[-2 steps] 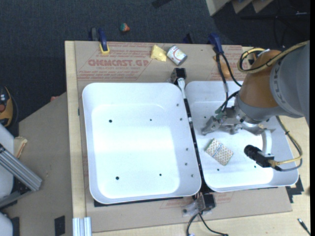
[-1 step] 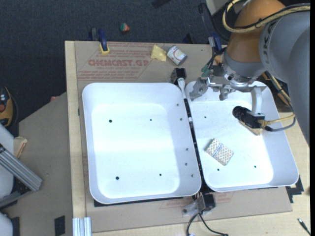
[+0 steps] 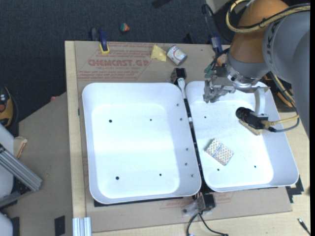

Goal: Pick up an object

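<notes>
A small flat packet (image 3: 219, 152) with a speckled pattern lies in the right bin (image 3: 275, 173), toward its front left. My gripper (image 3: 210, 96) hangs over the back left corner of that bin, well behind the packet and apart from it. Nothing shows in its grasp. The grey arm with its orange band comes in from the upper right.
The left bin (image 3: 98, 146) stands beside the right one. Behind the bins, a yellow scrap (image 3: 158, 53) and a small white box (image 3: 176, 55) lie on the wooden board. A blue and yellow clamp (image 3: 103, 43) sits at the back left. A black clip (image 3: 179, 75) sits between the bins' back corners.
</notes>
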`<move>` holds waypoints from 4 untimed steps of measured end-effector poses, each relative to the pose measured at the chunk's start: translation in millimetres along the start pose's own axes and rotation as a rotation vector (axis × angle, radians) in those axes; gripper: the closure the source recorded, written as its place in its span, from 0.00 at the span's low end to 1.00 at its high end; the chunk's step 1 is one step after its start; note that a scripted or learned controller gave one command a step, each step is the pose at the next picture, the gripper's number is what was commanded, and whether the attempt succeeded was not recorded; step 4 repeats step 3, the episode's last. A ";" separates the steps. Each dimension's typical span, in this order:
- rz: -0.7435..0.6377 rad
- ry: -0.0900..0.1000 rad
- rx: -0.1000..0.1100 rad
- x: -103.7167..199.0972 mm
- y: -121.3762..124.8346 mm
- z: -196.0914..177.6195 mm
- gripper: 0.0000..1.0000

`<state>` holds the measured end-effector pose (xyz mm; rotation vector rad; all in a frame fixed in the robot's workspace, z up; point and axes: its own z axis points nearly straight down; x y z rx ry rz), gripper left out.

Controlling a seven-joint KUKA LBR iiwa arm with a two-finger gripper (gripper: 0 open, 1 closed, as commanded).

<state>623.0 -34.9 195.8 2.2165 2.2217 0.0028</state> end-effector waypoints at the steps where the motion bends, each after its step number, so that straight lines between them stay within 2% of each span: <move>1: -0.006 0.004 -0.012 70.4 47.1 -96.0 1.00; 2: -0.006 0.005 -0.012 124.3 36.2 -201.3 1.00; 3: -0.001 0.002 0.015 155.7 7.3 -115.2 1.00; 4: -0.001 0.002 0.015 155.7 7.3 -115.2 1.00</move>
